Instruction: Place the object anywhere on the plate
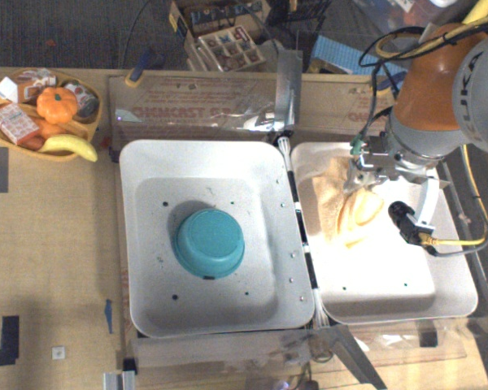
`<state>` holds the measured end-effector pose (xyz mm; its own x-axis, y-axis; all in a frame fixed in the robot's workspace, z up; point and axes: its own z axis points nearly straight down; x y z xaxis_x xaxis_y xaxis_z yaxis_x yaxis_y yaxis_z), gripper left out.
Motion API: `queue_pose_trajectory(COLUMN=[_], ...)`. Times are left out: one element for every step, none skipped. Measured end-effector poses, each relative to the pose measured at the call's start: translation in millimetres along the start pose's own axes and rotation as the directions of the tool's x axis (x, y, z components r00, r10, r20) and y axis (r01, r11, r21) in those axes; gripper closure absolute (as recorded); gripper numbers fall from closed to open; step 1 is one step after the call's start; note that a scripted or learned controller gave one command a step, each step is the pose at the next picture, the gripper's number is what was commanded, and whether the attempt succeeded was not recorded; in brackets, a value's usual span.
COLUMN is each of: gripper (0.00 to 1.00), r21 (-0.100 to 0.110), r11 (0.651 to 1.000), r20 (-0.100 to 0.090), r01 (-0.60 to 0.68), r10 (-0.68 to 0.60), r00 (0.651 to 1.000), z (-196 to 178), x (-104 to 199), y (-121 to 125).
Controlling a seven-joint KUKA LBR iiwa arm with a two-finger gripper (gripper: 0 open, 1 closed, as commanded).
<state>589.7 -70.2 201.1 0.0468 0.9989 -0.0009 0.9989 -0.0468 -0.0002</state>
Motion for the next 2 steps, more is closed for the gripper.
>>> queue_pose_trajectory(gripper=[1.0,1.0], r21=[-0.002,0.0], r11=[1.0,0.921], r20=[0.0,-0.001], r01=[0.0,0.389], r10=[0.0,-0.389], r00=[1.0,0.921], z=[-24,-21], x=[-1,56], y=[1,4])
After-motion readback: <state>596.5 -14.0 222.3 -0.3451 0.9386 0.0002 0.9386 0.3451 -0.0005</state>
